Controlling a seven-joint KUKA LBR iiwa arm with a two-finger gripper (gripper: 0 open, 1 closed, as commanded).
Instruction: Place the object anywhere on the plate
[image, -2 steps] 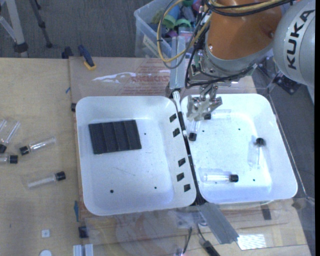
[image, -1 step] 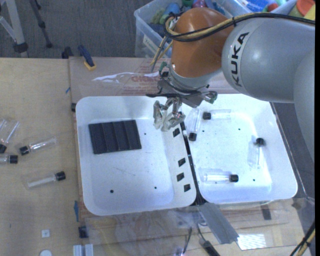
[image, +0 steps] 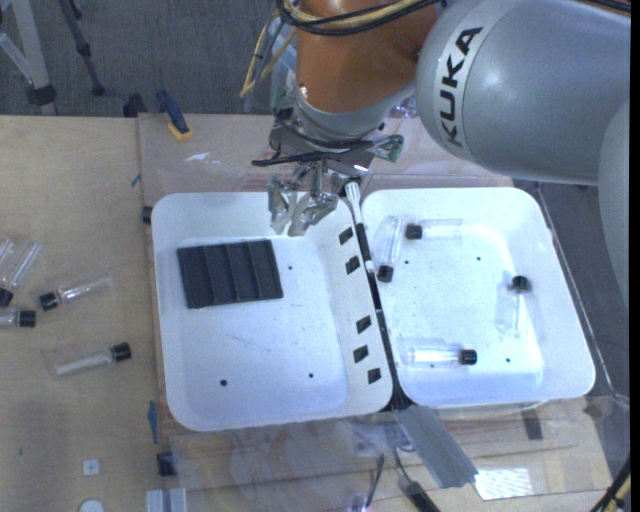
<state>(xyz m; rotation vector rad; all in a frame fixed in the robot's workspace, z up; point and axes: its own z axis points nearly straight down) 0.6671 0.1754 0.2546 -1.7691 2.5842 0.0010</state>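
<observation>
Dark ribbed plate (image: 229, 273) lies flat, seemingly bare, in left bin (image: 200, 390).

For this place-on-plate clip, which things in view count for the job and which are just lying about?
Job:
- claw, above the left bin
- dark ribbed plate in the left bin
- clear vials in the right bin

Lying about:
- spare vials on the bench, left of the bins
- blue clamp at the back

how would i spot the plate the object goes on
Take the left white bin of the two side by side. The plate lies flat in its upper left part: a dark ribbed rectangle, unlike the clear black-capped tubes in the right bin.
</observation>
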